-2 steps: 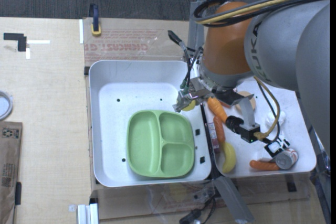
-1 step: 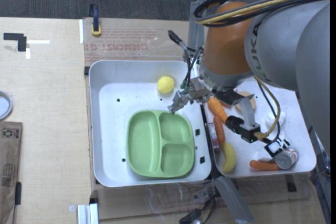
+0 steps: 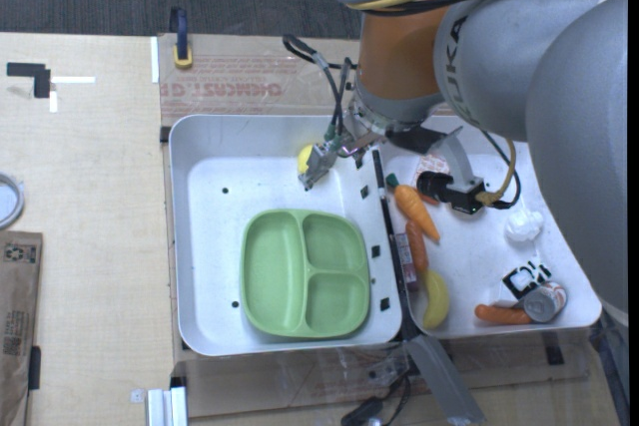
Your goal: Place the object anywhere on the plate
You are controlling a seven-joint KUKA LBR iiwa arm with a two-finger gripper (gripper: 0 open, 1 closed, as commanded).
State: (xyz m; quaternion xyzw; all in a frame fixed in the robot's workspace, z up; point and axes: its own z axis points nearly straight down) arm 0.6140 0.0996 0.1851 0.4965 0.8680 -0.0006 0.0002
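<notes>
A pale green plate (image 3: 305, 272) with three compartments lies in the left bin (image 3: 205, 214), toward its front right. My gripper (image 3: 316, 167) hangs over the back of that bin, just behind the plate's far edge. It is shut on a small yellow object (image 3: 306, 156), which peeks out on the left of the fingertips; the rest of it is hidden by them.
The right bin (image 3: 559, 244) holds an orange carrot (image 3: 414, 212), a reddish piece (image 3: 417, 250), a banana (image 3: 435, 300), a second carrot (image 3: 501, 314), a can (image 3: 545, 300), a black-and-white item (image 3: 524, 276) and a white crumpled lump (image 3: 523, 228). The grey arm covers the bench's upper right.
</notes>
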